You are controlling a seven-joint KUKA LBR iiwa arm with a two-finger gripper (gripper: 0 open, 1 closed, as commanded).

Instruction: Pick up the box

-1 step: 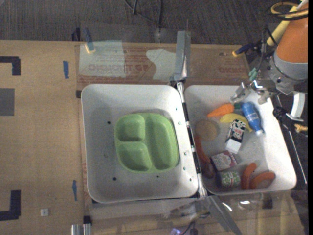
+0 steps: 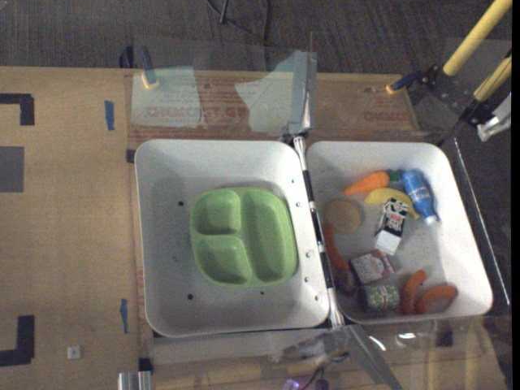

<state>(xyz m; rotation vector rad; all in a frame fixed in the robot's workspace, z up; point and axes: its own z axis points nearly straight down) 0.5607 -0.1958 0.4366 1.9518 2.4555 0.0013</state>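
Note:
A small pink and white box (image 2: 371, 266) lies flat in the lower middle of the right bin (image 2: 465, 232). Up and to its right lies a black and white cow-patterned carton (image 2: 393, 216), on its side. Both sit among toy foods. The box touches a green can (image 2: 379, 296) just below it and a dark purple item (image 2: 347, 280) at its lower left.
The right bin also holds an orange carrot (image 2: 367, 183), a yellow banana (image 2: 380, 197), a blue bottle (image 2: 418, 193), a brown round cookie (image 2: 344, 214) and two orange sausages (image 2: 426, 294). A green divided plate (image 2: 242, 236) lies in the left bin (image 2: 158, 218). Yellow poles (image 2: 479, 31) stand at the top right.

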